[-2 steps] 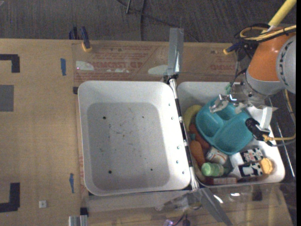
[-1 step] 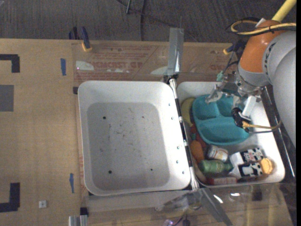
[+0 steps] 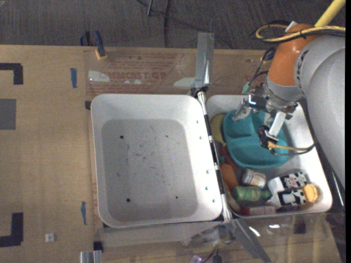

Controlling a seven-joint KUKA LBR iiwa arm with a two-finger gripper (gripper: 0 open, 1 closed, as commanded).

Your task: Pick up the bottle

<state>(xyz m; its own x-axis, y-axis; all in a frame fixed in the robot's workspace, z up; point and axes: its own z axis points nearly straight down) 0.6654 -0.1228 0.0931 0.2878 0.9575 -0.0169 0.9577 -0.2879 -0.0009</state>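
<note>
The bottle is green and lies on its side near the front of the right bin, among other items. My gripper hangs over a teal divided plate in the back half of that bin. It is well behind the bottle and apart from it. Nothing shows in its grasp.
Around the bottle lie a small can, a cow-patterned carton, a yellow round item, an orange piece and a reddish item. A yellow object sits beside the plate. The left bin is to the left.
</note>
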